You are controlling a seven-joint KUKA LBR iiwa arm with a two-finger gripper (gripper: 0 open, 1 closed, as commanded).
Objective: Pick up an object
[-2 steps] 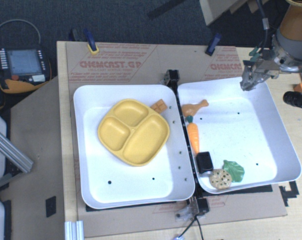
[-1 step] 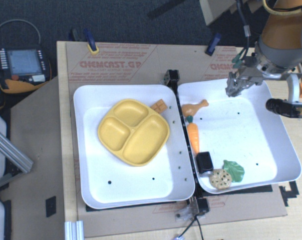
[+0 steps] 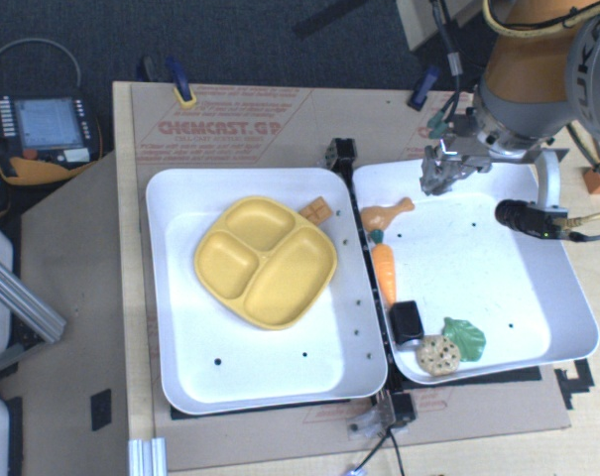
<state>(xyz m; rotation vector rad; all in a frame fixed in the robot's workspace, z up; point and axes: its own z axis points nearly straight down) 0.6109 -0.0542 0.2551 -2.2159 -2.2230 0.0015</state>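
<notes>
gripper (image 3: 440, 179) over right bin's (image 3: 538, 296) back edge; jaw state can't tell; toy drumstick (image 3: 387, 212) nearest, down-left of it, long axis roughly left-right.

Two white bins: the left bin (image 3: 171, 296) holds one yellow divided plate (image 3: 266, 262) and one small brown block (image 3: 316, 210). The right bin (image 3: 547, 305) holds five items: one drumstick (image 3: 387, 212), one carrot (image 3: 383, 272), one black block (image 3: 406, 321), one cookie (image 3: 438, 355), one green leaf (image 3: 467, 337)

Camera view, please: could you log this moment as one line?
gripper: above right white bin, nothing held | nearest: tan toy drumstick | orange toy carrot: untouched
</notes>
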